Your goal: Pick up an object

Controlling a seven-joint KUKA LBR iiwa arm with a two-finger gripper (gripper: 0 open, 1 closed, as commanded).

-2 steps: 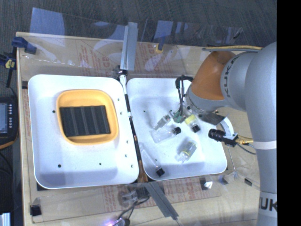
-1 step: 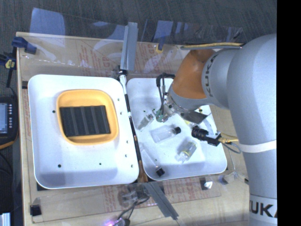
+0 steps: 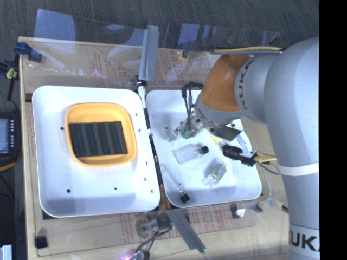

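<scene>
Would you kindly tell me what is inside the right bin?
The right bin holds small clear bottles and a black piece; the arm covers its upper right part.

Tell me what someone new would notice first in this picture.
The big grey arm with its orange band fills the right side, reaching down into the right bin. In the left bin sits a yellow tray with a dark ribbed insert. Small clear bottles lie scattered in the right bin.
</scene>
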